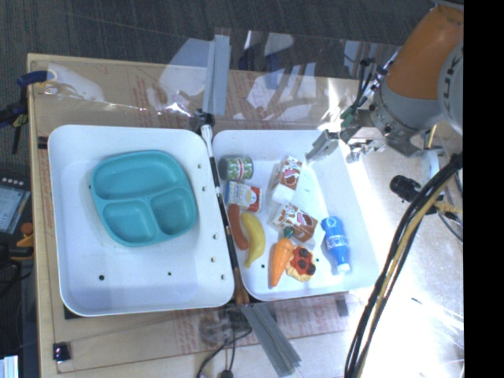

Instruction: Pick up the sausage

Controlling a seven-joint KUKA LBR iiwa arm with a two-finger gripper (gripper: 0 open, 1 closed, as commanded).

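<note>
Jaws [321, 145] poised over the upper right part of the right shallow white bin [356, 211]; whether spread or closed, cannot tell. Nothing visibly between them. Well apart, down-left: slim reddish-brown sausage [235, 225] lying along that bin's left wall, touching the curved yellow banana [253, 238]. In the left white bin [63, 211], a teal divided plastic tray [144, 196].
</note>
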